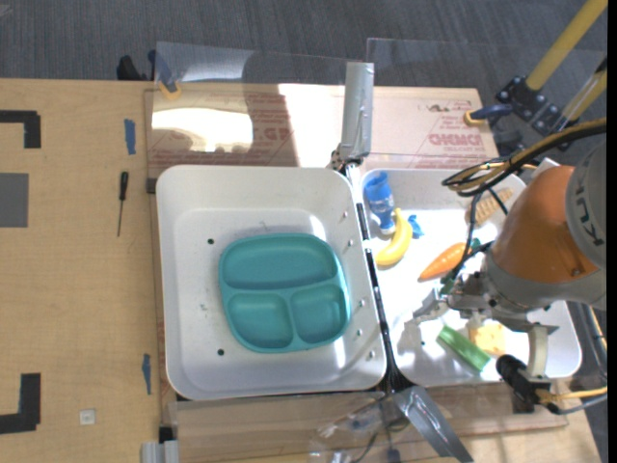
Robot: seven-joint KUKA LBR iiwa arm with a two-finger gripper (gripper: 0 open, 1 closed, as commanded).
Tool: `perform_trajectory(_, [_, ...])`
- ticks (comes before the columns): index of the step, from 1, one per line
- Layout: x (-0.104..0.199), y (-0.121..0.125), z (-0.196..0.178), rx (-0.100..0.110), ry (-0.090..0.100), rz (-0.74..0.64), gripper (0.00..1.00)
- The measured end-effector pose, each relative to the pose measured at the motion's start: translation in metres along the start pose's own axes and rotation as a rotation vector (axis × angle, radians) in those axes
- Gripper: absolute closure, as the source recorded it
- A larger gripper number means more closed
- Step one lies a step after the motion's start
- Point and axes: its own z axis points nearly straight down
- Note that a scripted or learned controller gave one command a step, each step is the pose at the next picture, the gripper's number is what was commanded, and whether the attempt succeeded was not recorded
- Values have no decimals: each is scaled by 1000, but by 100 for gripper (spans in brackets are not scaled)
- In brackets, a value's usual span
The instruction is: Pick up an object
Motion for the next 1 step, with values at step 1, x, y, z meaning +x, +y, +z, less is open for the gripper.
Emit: perform_trajectory(1, [-65, 41, 5, -13, -2, 236, 0])
